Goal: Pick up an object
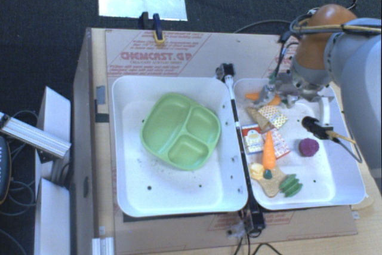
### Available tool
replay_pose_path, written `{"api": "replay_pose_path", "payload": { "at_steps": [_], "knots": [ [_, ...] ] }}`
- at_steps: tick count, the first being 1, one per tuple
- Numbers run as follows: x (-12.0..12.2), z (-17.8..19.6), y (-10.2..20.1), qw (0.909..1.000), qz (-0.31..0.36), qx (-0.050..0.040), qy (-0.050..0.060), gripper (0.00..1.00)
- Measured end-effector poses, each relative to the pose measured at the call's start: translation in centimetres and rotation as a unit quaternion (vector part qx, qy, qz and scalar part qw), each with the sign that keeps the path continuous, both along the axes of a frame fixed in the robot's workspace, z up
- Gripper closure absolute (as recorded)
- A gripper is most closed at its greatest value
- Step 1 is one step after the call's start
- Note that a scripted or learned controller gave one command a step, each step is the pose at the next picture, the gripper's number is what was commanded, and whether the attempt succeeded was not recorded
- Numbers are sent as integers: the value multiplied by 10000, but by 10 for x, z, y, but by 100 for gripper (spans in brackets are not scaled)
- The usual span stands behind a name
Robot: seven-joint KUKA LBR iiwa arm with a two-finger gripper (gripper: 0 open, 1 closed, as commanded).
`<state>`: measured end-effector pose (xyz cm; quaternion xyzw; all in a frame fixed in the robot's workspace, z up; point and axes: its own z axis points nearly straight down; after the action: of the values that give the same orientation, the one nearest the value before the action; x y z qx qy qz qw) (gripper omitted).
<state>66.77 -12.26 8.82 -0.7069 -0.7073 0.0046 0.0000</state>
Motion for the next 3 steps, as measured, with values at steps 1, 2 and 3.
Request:
{"api": "replay_pose_path", "payload": {
  "at_steps": [1, 2, 3],
  "knots": [
    [0, -1, 3, 10000, 3, 1, 4, 0],
    [-1, -1, 9, 10000, 5, -1, 7, 0],
    [-1, -2, 12, 10000, 5, 1, 8, 0]
  ]
}}
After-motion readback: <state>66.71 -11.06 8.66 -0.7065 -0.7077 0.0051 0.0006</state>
